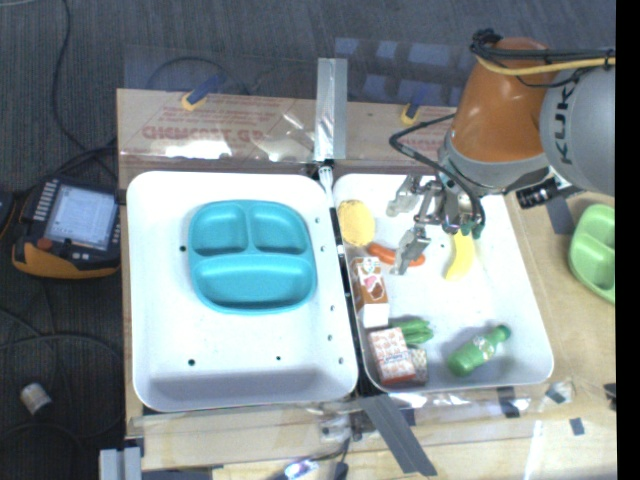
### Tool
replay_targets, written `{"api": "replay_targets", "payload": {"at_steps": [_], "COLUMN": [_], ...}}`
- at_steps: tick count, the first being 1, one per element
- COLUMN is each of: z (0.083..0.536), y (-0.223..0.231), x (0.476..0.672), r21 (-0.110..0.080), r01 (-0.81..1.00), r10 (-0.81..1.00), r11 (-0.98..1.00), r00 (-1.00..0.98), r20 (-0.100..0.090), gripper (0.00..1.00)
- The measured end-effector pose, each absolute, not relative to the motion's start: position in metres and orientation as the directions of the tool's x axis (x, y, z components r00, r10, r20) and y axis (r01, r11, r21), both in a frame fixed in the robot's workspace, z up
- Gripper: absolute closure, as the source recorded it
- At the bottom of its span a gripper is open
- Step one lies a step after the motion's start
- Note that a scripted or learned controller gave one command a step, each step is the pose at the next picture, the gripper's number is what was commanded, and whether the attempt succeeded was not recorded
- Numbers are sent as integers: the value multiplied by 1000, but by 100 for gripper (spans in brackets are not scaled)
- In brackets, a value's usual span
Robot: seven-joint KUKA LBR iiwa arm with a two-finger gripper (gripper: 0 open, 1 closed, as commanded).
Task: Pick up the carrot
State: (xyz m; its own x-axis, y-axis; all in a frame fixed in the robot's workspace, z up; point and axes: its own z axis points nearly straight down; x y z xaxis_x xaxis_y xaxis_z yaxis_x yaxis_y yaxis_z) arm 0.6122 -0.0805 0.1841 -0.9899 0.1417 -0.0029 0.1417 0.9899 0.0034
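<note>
My end effector (425, 230) sits with fingers spread and nothing between them, right over the carrot (385, 254); its long axis runs left-right, mostly to my left.

Reaches in from the right, orange band above wrist, wrist angled downward. Gripper (428, 230) hangs low with metal fingers (410, 251) pointing down-left, spread apart, nothing between them.

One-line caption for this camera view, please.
Grey-and-orange arm's two-finger gripper hovers open over small orange carrot in right white bin.
</note>
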Motion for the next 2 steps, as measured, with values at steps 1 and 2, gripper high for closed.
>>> {"api": "replay_targets", "payload": {"at_steps": [1,2], "z": [90,205], "y": [-105,-54], "x": [632,646], "r21": [-1,2], "r01": [-99,325], "r10": [-99,325], "r11": [995,946], "r00": [-995,-946], "r20": [-10,-3], "gripper": [0,0]}}
